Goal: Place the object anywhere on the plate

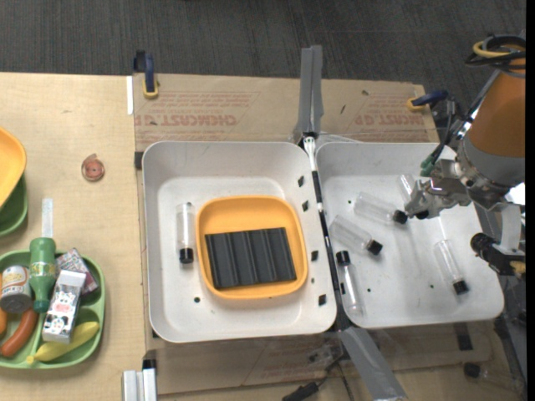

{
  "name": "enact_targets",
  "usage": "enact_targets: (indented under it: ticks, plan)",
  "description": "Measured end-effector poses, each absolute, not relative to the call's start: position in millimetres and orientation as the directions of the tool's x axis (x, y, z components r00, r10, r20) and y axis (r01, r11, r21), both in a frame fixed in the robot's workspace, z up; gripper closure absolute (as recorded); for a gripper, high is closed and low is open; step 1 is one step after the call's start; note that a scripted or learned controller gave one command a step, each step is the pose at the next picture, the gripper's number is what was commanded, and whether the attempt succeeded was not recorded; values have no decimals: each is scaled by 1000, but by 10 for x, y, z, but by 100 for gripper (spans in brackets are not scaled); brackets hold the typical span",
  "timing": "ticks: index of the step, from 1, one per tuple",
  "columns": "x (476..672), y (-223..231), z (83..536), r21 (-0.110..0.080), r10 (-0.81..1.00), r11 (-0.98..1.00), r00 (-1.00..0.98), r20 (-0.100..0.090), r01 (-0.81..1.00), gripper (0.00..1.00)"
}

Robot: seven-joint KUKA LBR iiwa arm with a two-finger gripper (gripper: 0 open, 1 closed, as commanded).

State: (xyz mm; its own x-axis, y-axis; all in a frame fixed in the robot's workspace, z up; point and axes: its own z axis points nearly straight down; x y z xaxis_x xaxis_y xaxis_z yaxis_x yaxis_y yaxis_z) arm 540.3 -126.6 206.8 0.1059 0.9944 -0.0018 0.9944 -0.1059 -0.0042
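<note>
An orange plate (249, 206) sits in the left bin (163, 307), and a black ribbed block (251, 256) lies flat on it. A clear tube with a black cap (184, 232) lies in the same bin just left of the plate. In the right bin (393, 307) lie several more clear capped tubes: one (374, 208) at the upper middle, one (357, 237) below it, one (448, 265) at the right and one (347, 284) along the left wall. My gripper (416, 202) hangs low over the right bin, right at the capped end of the upper tube. Nothing visibly sits in it.
A metal divider (311, 98) runs between the bins. On the bench at the left stand a green tray of toy food (84, 341), an orange bowl (8, 170) and a small pink disc (93, 169). Clamps (147, 78) hold the cardboard behind the bins.
</note>
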Motion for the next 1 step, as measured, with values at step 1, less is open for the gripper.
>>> enact_targets:
  ticks: [1]
  plan:
    - [5862,-1605,1873,-2,999,44,-44,-2,999,100]
